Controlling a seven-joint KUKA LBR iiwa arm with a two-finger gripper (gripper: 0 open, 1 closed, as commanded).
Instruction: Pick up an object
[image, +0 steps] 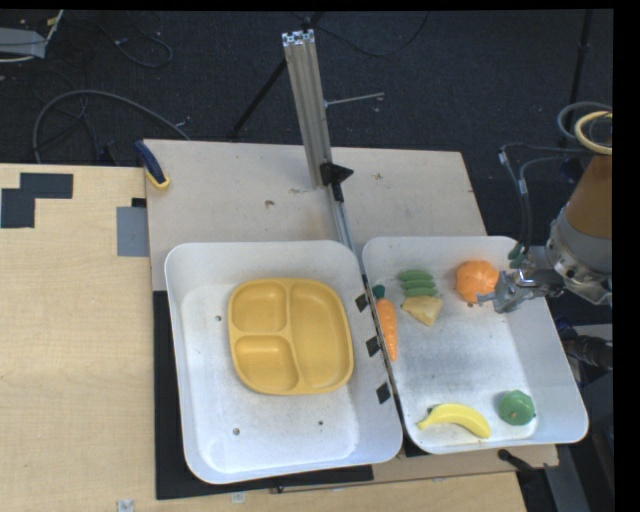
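The right bin (560, 400) holds my choices; the orange (476, 280) sits at its far side, touching or just beside my gripper (503, 297). I judge it light, hard toy plastic, round and slick, so I should pinch across its widest middle. Whether my fingers stand spread or closed, I cannot tell at this size.

Light even, soft, from above. White bins (200, 300) bright, no strong glare. Floor at top dark. Shadows faint. Picture a bit grainy, small things fuzzy.
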